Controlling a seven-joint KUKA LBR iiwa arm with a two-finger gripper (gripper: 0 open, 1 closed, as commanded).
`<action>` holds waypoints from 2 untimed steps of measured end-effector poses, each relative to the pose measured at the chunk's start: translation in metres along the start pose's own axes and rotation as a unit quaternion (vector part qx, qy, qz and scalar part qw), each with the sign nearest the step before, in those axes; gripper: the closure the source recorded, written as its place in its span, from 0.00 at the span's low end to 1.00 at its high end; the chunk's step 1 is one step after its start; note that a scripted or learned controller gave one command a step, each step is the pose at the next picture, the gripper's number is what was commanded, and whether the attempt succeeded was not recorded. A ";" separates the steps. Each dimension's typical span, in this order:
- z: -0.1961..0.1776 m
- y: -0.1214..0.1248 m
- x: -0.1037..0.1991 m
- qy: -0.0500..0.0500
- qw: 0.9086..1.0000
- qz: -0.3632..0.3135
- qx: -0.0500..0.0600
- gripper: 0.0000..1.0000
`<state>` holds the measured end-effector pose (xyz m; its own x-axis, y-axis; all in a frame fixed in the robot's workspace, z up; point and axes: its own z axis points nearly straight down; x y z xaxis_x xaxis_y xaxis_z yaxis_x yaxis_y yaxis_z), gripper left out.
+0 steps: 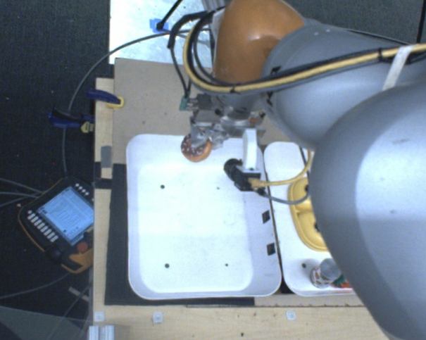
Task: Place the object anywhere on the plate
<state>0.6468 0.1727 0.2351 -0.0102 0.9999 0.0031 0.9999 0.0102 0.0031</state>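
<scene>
- Left white bin [187,270]: floor bare, open room toward its near rim.
- Small brown round object [195,149] at its far rim, under the hand [202,138]; clamped or apart, cannot tell.
- Yellow plate [304,222] in right bin [286,275], arm-covered.

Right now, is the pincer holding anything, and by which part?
Cannot be told. The pincer sits right over a small round brownish object at the left bin's far edge, hiding any contact.

My grey arm [355,137] reaches in from the right, filling the upper right. The orange band [254,34] sits above my wrist, cables looped around it. My pincer [200,140] hangs below the wrist, pointing down; its fingertips are hard to make out.
</scene>
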 end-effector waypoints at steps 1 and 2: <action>0.018 -0.004 0.046 -0.001 1.000 0.001 0.001 1.00; 0.017 -0.003 0.043 -0.001 1.000 0.002 0.001 0.00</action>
